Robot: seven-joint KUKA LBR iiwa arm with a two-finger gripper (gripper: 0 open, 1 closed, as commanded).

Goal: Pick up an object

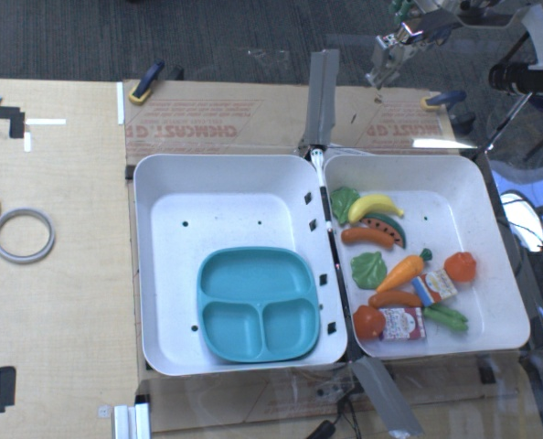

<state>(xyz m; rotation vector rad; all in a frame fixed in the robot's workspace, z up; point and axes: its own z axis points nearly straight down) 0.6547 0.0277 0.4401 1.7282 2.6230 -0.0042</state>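
The right bin (491, 210) holds several toy foods: a yellow banana (373, 208), a watermelon slice (392, 230), a hot dog (367, 237), a green leaf (368, 268), an orange carrot (400, 272), a red tomato (460, 266), another tomato (367, 322), a small carton (401, 324) and a green pepper (446, 316). My gripper (382, 62) hangs high beyond the back edge of the right bin, over the cardboard, well apart from all the food. Nothing shows between its fingers.
The left bin (162, 199) bears a teal divided plate (256, 302). A grey divider post (322, 99) stands between the bins at the back. A tape roll (20, 235) lies on the wooden bench at left. Blue clamps (146, 80) sit on the cardboard.
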